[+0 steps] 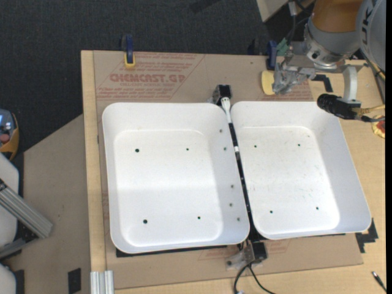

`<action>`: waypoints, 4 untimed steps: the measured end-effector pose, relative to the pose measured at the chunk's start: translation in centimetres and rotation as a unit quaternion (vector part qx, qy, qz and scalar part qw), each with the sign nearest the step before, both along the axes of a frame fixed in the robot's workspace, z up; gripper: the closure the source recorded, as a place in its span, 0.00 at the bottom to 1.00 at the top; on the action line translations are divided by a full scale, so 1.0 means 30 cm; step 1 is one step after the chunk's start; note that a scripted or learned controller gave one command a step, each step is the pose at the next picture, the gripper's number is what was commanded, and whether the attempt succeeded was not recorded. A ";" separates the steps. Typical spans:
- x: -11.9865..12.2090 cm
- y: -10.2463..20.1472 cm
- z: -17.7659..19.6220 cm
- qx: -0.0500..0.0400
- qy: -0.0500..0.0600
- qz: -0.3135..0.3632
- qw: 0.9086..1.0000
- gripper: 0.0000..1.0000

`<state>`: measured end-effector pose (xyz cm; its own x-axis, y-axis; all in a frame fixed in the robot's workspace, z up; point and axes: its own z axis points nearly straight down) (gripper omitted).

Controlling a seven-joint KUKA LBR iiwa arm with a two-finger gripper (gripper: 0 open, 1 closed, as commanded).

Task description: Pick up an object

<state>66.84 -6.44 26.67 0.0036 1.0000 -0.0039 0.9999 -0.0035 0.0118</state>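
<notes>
Down at the near edge, a small black clamp with a trailing cable sits where the two bins meet, and it looks placed there to pin them against sliding. Up from that, the left bin lies flat on the table, its white floor marked by a few dark dots. Just beside it, rim to rim, the right bin lies the same way, floor lightly speckled. A dark strip runs along the seam between them, likely holding the pair together so a reach into one does not nudge the other. At the far end of that seam, another black clamp does the same job.

Now past the bins, onto the bare brown board. Here is the gripper, hanging beyond the far rim of the right bin, pointing down at the table, not over either bin. Whether the fingers are open or closed, I cannot tell; they are too small and cluttered at this angle. Just beside it, on the board, sits a small pale yellow object, outside both bins. That looks like the only candidate for a pick, and the gripper sits close to it. I'd judge the grasp not yet made. Farther back, a blue and yellow clamp grips the board's far edge, fixing it to the table.
</notes>
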 end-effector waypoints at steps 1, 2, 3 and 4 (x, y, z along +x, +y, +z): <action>-0.003 0.007 0.122 0.001 0.002 0.002 1.000 1.00; -0.042 -0.025 0.209 0.001 0.002 0.001 1.000 1.00; -0.010 0.209 -0.055 0.004 0.011 0.005 1.000 1.00; -0.063 0.141 0.136 0.001 0.002 0.001 1.000 1.00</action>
